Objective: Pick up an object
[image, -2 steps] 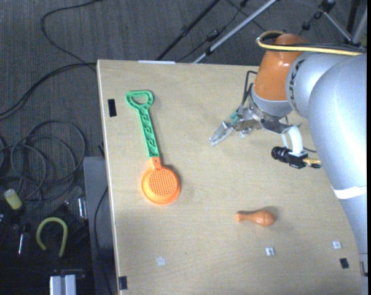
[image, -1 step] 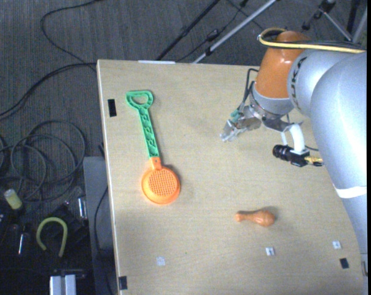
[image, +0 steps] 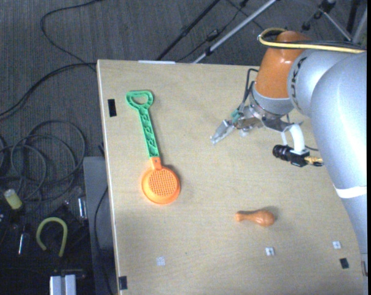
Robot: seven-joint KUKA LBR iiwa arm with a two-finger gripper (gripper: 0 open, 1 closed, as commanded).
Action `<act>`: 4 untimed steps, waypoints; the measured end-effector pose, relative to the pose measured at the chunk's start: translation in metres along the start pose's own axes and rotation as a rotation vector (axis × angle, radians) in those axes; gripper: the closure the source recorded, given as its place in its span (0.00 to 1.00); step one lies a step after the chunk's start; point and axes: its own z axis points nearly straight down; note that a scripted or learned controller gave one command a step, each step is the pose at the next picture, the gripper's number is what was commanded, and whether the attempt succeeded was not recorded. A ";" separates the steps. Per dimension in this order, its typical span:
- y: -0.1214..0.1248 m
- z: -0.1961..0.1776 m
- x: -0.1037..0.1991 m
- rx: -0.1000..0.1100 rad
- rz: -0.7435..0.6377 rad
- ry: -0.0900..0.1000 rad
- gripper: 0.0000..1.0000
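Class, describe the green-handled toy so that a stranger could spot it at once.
Start at the tan board and look to its left side, away from the grey arm. The strainer lies flat there, a green lattice handle ending in a round orange mesh head. The orange peg is smaller and plain.

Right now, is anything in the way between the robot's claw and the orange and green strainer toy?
Nothing visible is. The gripper hangs over bare wood to the right of the strainer, and only plain tabletop lies between them. The small orange peg-shaped toy sits lower down, off that path.
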 end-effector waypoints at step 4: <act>-0.168 -0.278 0.081 0.002 0.292 -0.001 1.00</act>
